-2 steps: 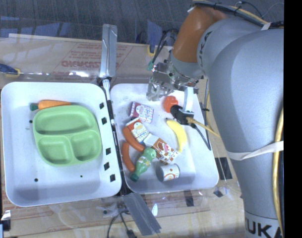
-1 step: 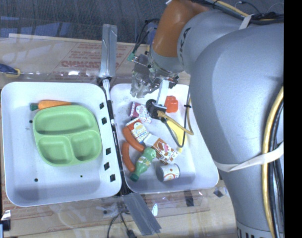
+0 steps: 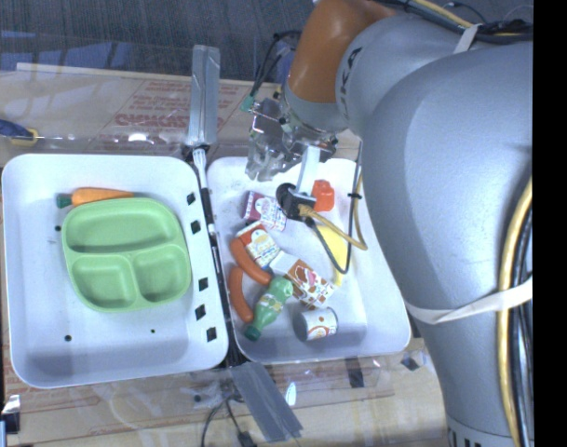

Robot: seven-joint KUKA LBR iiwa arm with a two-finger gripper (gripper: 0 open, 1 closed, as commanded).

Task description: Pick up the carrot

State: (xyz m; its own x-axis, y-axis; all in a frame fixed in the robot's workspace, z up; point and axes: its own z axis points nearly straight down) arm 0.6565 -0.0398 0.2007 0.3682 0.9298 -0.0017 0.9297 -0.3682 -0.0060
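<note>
Camera view: both white bins are seen from above at a slant, with the arm (image 3: 432, 138) reaching in from the right.
Carrot: the carrot (image 3: 99, 196) is seen lying in the left bin (image 3: 27, 352), along the far edge of the green divided plate (image 3: 125, 252), just beside or touching its rim.
Gripper: the gripper (image 3: 264, 161) is held over the far end of the right bin (image 3: 381, 319), well apart from the carrot.
Hand state: nothing is seen between the fingers, and whether they are spread or pressed together cannot be told, since cables and metal parts clutter that spot.
Done: no part of the task is judged complete; the carrot is not lifted and not yet approached.
Left: the gripper is to be carried across the divider (image 3: 205, 110) to the left bin, lowered on the carrot, closed on it and raised.
Right bin contents: two sausages (image 3: 250, 261), a green bottle (image 3: 269, 307), a small can (image 3: 316, 324), printed cartons (image 3: 309, 282), an orange piece (image 3: 323, 196) and a yellow piece (image 3: 331, 238) are seen.
Writing: red printing is visible on the cardboard (image 3: 153, 101) behind the bins, but it is too blurred to be read.
Labels: the cartons and can bear coloured prints, possibly brand marks; no word can be made out.
</note>
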